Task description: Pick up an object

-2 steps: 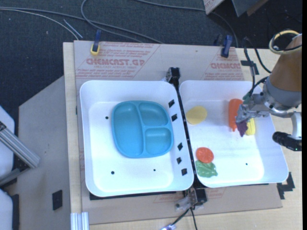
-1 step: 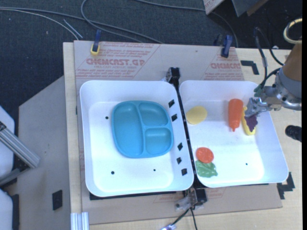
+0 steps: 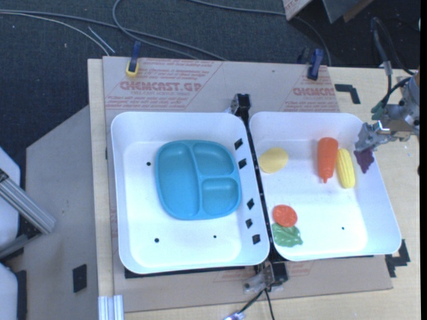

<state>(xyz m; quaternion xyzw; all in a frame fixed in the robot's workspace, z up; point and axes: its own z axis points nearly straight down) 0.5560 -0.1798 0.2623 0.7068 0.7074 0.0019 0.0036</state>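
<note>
My gripper (image 3: pixel 367 148) hangs over the right rim of the right bin (image 3: pixel 373 239), with the arm reaching in from the right edge. A small dark purple object (image 3: pixel 364 160) sits between its fingertips and hangs just below them. Inside that bin lie an orange carrot (image 3: pixel 327 157), a yellow corn cob (image 3: pixel 345 168) right beside it, a yellow lemon-like piece (image 3: pixel 273 159), a red tomato (image 3: pixel 285 215) and a green leafy piece (image 3: pixel 287 236).
The left bin (image 3: pixel 133 245) holds a blue divided plate (image 3: pixel 198 179). A black divider with clips (image 3: pixel 248 179) runs between the bins. Two clamps (image 3: pixel 133 65) (image 3: pixel 315 64) hold the board at the back. Cables trail across the floor behind.
</note>
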